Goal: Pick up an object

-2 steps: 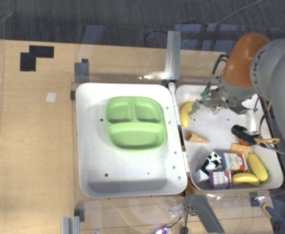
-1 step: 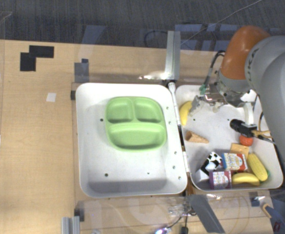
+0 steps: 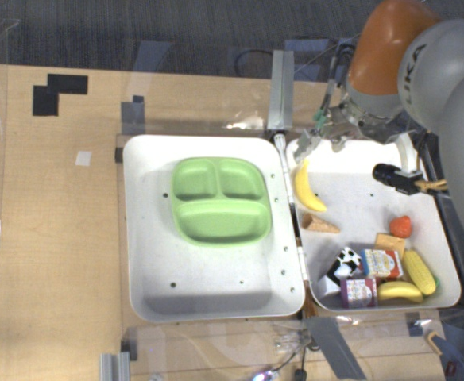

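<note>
As you looked from the near edge of the bench, you had two white bins side by side. The left bin held one thing, a green plate with three compartments, lying flat toward its far half.

The right bin held eight loose things. Crowded into its near right corner you saw one purple can, one small banana just beside it, one corn cob against the right wall, one printed carton and one black-and-white checkered piece. These five sat touching or nearly so. A little farther back, one orange-red ball lay near the right wall, and one tan wedge lay apart from it toward the left wall. Beyond the wedge, one long banana lay along the left wall, well apart from the crowded corner.

Farthest back, the gripper hung over the bin's far left corner, just beyond the long banana's far tip. You could not tell whether it was spread or closed, and nothing showed held in it.
</note>
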